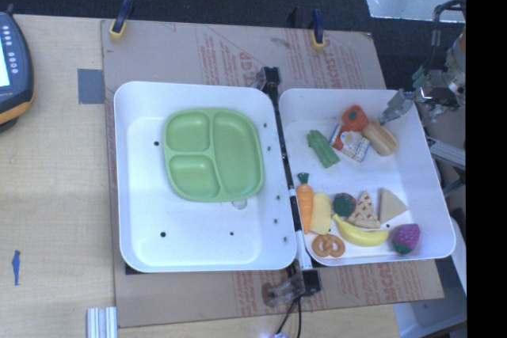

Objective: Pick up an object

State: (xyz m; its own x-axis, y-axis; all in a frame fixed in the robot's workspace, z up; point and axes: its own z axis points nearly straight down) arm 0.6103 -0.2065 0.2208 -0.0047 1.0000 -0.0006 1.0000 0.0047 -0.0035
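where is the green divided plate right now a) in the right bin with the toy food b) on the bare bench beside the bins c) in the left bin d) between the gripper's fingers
c: the green divided plate lies flat inside the left bin, apart from the toy food, such as the banana, which sits in the right bin.

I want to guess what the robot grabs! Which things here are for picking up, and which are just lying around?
For the job: gripper; hot dog bun; carrot; banana; pretzel; pizza slice.

Just lying about: green plate; blue clamps; handheld controller.
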